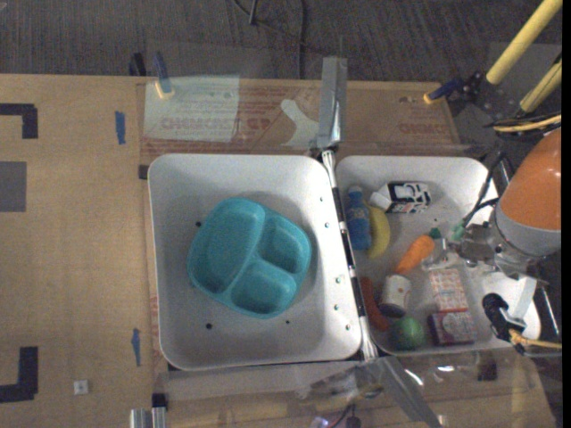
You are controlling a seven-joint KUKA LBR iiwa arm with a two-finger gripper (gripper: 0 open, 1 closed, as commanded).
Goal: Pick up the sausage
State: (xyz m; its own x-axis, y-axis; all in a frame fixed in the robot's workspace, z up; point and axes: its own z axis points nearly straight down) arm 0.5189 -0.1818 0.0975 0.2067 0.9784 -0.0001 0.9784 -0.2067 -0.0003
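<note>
Sausage (374, 304): lying against right bin's (464, 167) left wall, well left of the pincer (466, 250), beside a cup (394, 292) and green ball (409, 333). Arm (533, 205): reaching in from the right, pincer over the bin near carrot (415, 253); its opening cannot be told. Left bin (178, 185): teal tray (250, 256).

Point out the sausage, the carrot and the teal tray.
sausage (372, 304), camera view, middle of its reddish body.
carrot (414, 254), camera view, middle of its orange body.
teal tray (220, 239), camera view, floor of its biggest compartment.
</note>
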